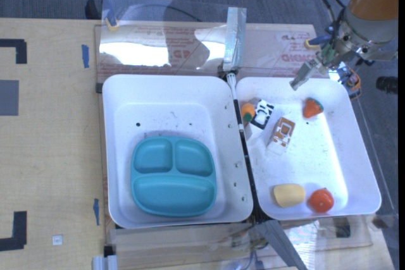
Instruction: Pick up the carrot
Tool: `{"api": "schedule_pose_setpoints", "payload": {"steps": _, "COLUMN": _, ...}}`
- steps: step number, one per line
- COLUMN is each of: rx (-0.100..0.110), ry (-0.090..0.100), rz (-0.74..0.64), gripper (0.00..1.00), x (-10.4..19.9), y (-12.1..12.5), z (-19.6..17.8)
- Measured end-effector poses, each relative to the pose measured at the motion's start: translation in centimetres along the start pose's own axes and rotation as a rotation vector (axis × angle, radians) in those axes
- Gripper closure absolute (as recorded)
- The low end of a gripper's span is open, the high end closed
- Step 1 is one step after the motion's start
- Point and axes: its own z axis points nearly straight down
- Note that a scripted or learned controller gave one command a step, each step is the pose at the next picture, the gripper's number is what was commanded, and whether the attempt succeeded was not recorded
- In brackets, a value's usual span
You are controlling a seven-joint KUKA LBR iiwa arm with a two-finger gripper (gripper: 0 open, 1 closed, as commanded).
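While our claw (302,78) hovers over the right bin's (364,167) far rim, empty, its spread unclear to us, the carrot (247,112) lies by the divider; we judge approach underway, needing a leftward descent.

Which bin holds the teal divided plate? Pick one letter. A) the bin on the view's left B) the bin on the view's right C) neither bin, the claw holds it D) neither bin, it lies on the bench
A: the teal divided plate lies flat on the floor of the left bin, while the right bin holds the small food items.
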Motion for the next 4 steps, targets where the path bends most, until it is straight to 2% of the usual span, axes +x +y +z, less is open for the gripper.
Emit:
{"api": "schedule_pose_setpoints", "payload": {"steps": 1, "rx": 0.014, "ry": 0.009, "rz": 0.144, "gripper": 0.0, "x": 0.2, "y": 1.2, "z": 11.1}}
{"api": "schedule_pose_setpoints", "payload": {"steps": 2, "rx": 0.0, "ry": 0.0, "rz": 0.011, "gripper": 0.0, "x": -1.5, "y": 0.0, "z": 8.5}}
{"api": "schedule_pose_setpoints", "payload": {"steps": 3, "rx": 0.007, "ry": 0.007, "rz": 0.107, "gripper": 0.0, "x": -3.2, "y": -0.3, "z": 16.4}}
{"api": "schedule_pose_setpoints", "payload": {"steps": 4, "rx": 0.009, "ry": 0.001, "rz": 0.123, "gripper": 0.0, "x": -1.4, "y": 0.5, "z": 16.6}}
